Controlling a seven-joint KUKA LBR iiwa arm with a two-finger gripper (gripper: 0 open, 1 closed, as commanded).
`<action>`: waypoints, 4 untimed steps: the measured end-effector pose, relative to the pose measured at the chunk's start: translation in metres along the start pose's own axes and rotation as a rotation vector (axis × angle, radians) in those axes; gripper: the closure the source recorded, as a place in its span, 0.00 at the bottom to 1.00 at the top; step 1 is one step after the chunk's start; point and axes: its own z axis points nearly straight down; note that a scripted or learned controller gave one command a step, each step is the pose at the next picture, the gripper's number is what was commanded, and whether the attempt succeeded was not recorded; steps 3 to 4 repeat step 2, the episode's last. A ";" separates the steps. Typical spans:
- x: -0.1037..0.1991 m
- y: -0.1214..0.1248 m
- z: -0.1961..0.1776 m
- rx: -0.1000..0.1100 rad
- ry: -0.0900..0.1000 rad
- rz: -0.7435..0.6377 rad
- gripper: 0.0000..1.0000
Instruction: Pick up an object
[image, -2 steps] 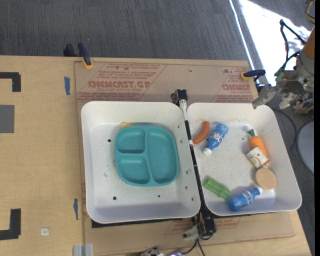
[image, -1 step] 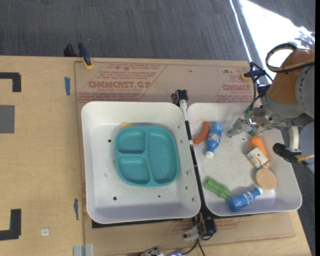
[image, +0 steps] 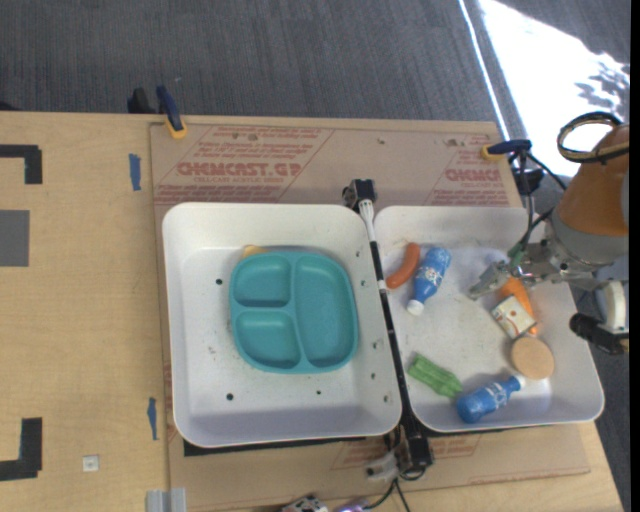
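My gripper (image: 503, 276) hangs low over the right side of the right bin (image: 575, 400), reaching in from the right under the orange-banded wrist. Its tip is just above and touching the upper end of an orange and white carton (image: 515, 314). Below the carton lies a tan round disc (image: 531, 358). A blue and white bottle (image: 428, 278) and an orange sausage (image: 402, 265) lie to the left of the gripper, near the divider. At the bin's front are a green piece (image: 433, 376) and a blue bottle (image: 488, 397).
The left bin (image: 190, 330) holds a teal divided plate (image: 295, 308) with a small yellow thing (image: 250, 250) peeking out behind it. A black clamp (image: 359, 192) sits at the top of the divider between the bins. Cables loop near the arm at the right.
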 end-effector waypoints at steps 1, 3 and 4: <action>-0.004 -0.001 -0.010 -0.002 -0.012 0.002 1.00; 0.051 0.045 -0.088 0.001 -0.015 0.423 1.00; 0.051 0.045 -0.088 0.001 -0.015 0.423 1.00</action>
